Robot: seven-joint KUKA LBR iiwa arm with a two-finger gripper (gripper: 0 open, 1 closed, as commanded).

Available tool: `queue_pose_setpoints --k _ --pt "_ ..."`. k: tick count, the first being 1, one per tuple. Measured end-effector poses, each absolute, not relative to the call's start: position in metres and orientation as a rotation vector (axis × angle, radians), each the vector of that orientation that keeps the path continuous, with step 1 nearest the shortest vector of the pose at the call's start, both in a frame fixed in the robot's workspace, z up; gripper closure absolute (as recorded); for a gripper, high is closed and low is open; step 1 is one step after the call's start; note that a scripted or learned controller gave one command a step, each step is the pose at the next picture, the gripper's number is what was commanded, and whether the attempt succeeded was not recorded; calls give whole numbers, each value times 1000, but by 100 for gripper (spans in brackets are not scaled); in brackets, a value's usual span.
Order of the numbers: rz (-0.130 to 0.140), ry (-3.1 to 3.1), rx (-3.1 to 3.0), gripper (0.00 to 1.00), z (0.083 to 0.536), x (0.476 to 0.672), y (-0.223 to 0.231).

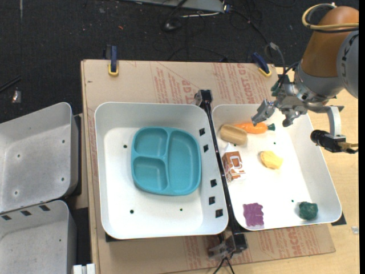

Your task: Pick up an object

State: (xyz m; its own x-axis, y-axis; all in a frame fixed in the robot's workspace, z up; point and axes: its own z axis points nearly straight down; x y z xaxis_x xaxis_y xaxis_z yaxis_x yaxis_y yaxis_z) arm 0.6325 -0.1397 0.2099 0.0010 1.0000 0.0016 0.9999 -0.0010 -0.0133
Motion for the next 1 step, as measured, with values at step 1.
queue_pose_setpoints --k 1 --pt "0 -2223 -2220 0 218 635 -139"
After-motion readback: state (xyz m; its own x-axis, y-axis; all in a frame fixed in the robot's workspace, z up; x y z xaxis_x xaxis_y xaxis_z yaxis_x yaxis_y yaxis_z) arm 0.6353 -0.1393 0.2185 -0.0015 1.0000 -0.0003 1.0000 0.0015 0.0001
